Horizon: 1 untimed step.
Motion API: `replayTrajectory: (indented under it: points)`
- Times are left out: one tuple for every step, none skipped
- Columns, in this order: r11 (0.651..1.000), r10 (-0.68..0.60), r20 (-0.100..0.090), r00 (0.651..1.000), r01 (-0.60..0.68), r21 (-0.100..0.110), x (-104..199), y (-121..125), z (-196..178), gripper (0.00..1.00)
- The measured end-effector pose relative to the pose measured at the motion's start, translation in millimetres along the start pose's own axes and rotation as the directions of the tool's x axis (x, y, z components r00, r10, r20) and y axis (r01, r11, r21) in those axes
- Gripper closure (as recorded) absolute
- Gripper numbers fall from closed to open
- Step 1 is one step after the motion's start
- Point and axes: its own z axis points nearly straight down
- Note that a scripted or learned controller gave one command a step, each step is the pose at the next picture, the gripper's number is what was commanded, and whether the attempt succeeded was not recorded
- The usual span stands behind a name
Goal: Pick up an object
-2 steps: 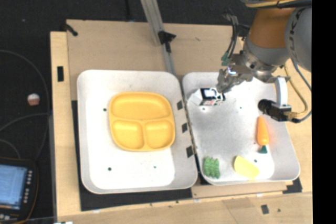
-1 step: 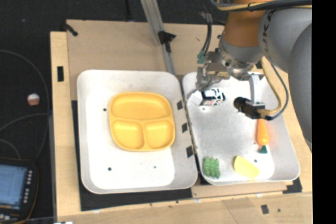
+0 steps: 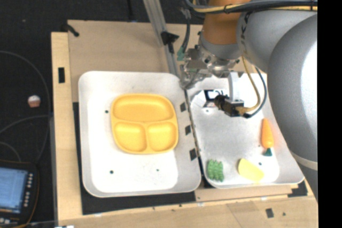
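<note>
A yellow three-compartment plate (image 3: 144, 123) lies in the middle of the left bin (image 3: 96, 168). The right bin (image 3: 227, 133) holds a small green knobbly piece (image 3: 215, 169) at its front left, a yellow lemon-like piece (image 3: 250, 170) beside it, and an orange carrot (image 3: 266, 134) by the right wall. My gripper (image 3: 202, 73) hangs under the orange wrist band over the far left corner of the right bin, well away from all three small pieces. The wrist body hides its tip.
A slanted metal rail (image 3: 152, 2) runs down from the top to the gap between the bins. Black cables and a connector (image 3: 231, 105) dangle over the right bin's far half. The bulky grey arm (image 3: 288, 61) covers the right side.
</note>
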Motion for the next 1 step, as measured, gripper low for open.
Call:
replayTrajectory:
  points:
    - [1.0,0.0,0.0,1.0,0.0,0.0,52.0,10.7,5.9,1.0]
